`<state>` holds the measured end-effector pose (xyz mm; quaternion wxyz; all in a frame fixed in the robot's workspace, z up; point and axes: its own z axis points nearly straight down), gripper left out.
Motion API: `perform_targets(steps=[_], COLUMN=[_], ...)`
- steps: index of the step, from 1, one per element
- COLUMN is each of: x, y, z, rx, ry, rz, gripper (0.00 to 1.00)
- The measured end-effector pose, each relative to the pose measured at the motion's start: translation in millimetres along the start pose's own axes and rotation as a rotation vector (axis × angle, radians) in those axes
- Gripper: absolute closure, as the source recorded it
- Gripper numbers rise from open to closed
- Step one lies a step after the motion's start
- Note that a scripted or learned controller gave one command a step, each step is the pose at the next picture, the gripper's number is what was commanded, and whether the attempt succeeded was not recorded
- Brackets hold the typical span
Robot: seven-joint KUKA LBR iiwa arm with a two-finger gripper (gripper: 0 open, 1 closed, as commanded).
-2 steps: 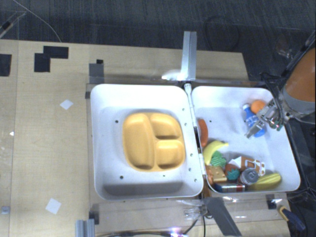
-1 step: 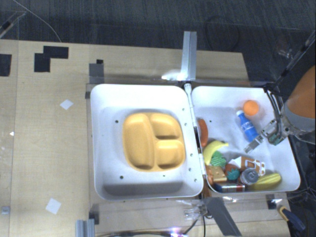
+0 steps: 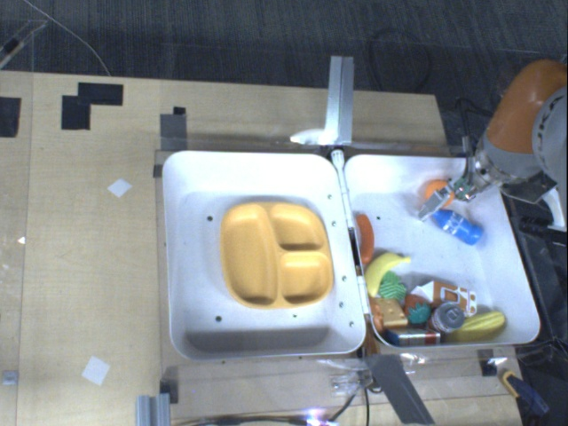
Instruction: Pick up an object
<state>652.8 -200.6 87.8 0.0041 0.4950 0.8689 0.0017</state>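
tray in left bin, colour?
Yellow-tan, three compartments. The tray shows best in the camera view, mid left bin.

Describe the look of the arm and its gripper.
The arm is rounded and grey, with a broad orange band above the wrist. Its gripper is small, metallic silver-grey and blocky, ending in pale jaws. No markings are legible, and no cables on it can be made out.

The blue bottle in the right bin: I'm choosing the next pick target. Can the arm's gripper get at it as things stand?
Probably yes. The blue bottle lies apart from the heap at the near end of the right bin, nothing on top of it, and the gripper hangs just beside it, near an orange object.
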Motion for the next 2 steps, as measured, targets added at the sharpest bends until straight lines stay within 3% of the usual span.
perform_targets(steps=[1, 2], x=[0, 72], y=[-3, 5], z=[-11, -121], rx=[0.012, -0.008], ry=[0.008, -0.005], rz=[-0.006, 0.027], gripper=[1.00, 1.00])
